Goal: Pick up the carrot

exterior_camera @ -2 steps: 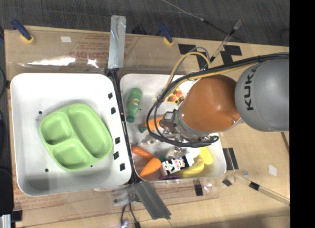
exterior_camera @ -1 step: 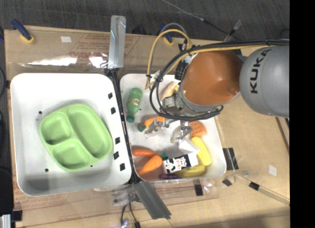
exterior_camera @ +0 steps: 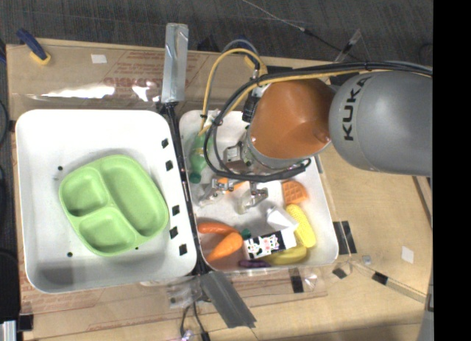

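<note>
I have the gripper [exterior_camera: 235,196] low in the middle of the right bin [exterior_camera: 326,218], its metal fingers spread apart with nothing between them. The carrot [exterior_camera: 223,244] lies toward the bin's lower-left corner, just beside another orange piece, clear of the fingers. I judge I should shift toward the lower left and straddle it across its width. The wooden bench [exterior_camera: 383,214] also carries the left bin [exterior_camera: 33,141], which holds a green divided plate [exterior_camera: 112,203].

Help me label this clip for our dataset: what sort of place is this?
Most likely a robotics lab bench set up for pick-and-place trials. A KUKA arm reaches over two white bins taped to a board, one holding toy food such as a carrot, the other a green divided plate.
</note>
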Robot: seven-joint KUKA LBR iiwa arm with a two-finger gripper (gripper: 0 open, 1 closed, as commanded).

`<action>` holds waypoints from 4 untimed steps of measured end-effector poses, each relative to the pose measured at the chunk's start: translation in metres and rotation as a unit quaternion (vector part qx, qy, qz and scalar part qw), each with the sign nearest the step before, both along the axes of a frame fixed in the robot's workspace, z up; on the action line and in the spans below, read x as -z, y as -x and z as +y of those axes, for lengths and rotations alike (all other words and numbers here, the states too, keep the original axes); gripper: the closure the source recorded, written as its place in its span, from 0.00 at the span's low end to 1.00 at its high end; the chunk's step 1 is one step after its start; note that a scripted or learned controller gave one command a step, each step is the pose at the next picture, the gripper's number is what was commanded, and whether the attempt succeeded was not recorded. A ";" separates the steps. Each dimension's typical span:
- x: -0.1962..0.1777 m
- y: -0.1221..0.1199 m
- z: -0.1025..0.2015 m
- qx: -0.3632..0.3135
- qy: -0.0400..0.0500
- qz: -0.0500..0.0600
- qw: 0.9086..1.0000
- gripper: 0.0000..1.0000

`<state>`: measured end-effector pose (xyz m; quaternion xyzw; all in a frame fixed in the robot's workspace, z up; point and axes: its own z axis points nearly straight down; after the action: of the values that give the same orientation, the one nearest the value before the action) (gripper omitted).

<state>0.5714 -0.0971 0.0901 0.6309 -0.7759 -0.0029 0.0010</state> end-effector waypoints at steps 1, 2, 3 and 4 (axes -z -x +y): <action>-0.011 -0.001 0.000 -0.001 0.000 -0.001 1.000 1.00; -0.104 -0.059 0.027 -0.116 0.001 -0.005 0.993 1.00; -0.128 -0.086 -0.013 -0.287 0.000 -0.004 0.958 1.00; -0.152 -0.086 -0.071 -0.392 -0.001 -0.003 0.920 1.00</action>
<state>0.6570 -0.1677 0.2423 0.8845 -0.4666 -0.0006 -0.0010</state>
